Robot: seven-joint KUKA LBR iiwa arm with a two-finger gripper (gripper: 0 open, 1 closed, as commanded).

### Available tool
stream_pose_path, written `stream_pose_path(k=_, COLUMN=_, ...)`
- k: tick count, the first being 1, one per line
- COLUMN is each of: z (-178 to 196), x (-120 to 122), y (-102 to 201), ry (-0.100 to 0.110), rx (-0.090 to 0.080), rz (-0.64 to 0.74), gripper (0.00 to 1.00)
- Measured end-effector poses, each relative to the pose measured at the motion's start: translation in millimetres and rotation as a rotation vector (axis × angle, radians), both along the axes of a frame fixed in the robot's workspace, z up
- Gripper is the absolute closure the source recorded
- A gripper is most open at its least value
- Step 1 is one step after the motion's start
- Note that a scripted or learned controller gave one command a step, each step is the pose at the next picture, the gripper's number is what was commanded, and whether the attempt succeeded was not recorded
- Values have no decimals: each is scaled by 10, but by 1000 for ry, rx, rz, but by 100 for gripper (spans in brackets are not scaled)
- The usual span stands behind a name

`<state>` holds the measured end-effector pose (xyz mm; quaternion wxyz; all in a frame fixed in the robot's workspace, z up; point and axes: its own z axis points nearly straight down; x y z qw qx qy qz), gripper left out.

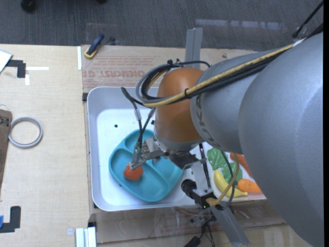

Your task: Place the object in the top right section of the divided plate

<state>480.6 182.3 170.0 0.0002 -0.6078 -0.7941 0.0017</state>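
One view, overhead at a slant. Blue divided plate (154, 187) lies in the left white bin (100, 138), tilted diagonally relative to the bin walls. Orange-red object (133, 172), looks like a small tomato, sits in the plate's left-hand compartment near the rim; roundish, so no clear long axis or pointing direction. Gripper (138, 161) comes down from the upper right, its tip right at the object's top edge, touching or just above, can't tell which. Can't tell whether the fingers are spread or clenched; tip is small and dark against the plate. Grey arm (267, 122) with orange band (177, 107) covers the plate's upper right part and most of the right bin. Toy produce beside the arm: green leafy piece (220, 158), banana (222, 183), carrot (247, 186), all partly hidden. Tape roll (24, 132) lies on the desk (46, 189), well left.
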Motion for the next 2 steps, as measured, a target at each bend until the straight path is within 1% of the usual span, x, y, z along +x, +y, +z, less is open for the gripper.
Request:
stream_pose_path(k=1, z=-392, x=-33, y=-364, ry=2, rx=2, rz=314, gripper=0)
stream_pose_path(k=2, z=61, x=-23, y=-650, ry=-2, rx=3, rz=675, gripper=0)
